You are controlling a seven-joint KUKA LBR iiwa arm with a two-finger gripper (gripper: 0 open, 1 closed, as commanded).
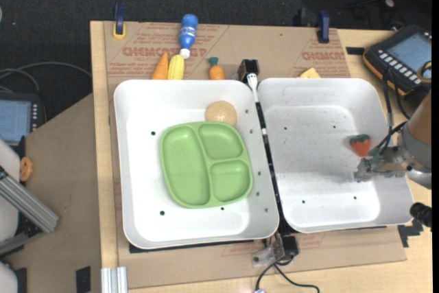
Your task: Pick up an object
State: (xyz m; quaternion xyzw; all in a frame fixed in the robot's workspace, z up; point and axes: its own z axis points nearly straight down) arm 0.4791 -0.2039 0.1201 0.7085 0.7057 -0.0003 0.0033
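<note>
Strawberry toy: a small red piece with a green top (360, 144) lies on the floor of the right bin (309, 202), toward its 3 o'clock side; I judge it the likely target, because it is the one loose thing in that bin.
Fingers: the gripper (367, 169) sits low in the right bin, just at 6 o'clock of the red toy; whether the fingers are spread or closed I cannot tell, and nothing is seen between them.
Arm: the grey wrist (418, 147) enters from 3 o'clock, probably kept low to reach the bin floor.
Left bin: (137, 120) holds a green divided plate (206, 165) near its centre, and a beige ball (221, 113) touches the plate at 12 o'clock.
Counter: (103, 79) beyond the bins, at 12 o'clock, lie a corn cob (176, 67), two small carrots (216, 70) and a blue and white bottle (188, 32).
Judgement: the pick seems not done, the toy rests on the bin.
</note>
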